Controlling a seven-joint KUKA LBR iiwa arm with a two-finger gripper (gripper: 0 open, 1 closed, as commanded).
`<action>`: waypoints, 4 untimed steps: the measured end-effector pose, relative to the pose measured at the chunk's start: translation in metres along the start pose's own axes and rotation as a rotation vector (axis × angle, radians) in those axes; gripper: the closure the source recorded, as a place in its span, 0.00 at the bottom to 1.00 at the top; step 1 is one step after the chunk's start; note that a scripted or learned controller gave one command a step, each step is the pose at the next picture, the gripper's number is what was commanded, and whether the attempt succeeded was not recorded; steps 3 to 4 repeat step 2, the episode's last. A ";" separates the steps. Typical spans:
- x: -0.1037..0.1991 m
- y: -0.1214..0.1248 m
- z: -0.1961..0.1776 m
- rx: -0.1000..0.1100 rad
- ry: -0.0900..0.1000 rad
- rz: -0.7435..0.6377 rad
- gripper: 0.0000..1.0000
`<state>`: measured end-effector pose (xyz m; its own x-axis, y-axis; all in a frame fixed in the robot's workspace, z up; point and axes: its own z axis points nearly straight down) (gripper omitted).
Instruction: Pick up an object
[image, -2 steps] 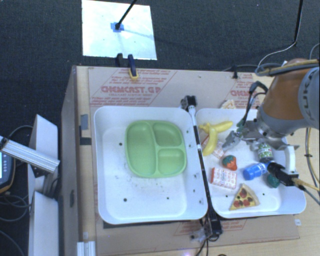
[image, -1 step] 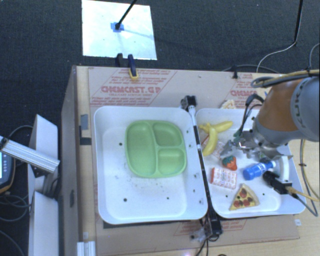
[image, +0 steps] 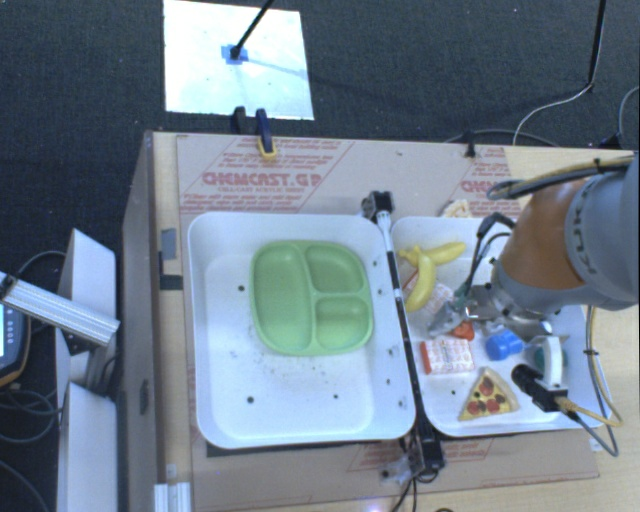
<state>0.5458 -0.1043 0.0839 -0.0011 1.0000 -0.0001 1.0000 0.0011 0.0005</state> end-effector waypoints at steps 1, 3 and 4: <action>0.000 0.001 -0.011 -0.002 0.000 -0.001 1.00; 0.062 0.027 -0.102 -0.004 0.001 -0.003 1.00; 0.062 0.027 -0.102 -0.004 0.001 -0.003 1.00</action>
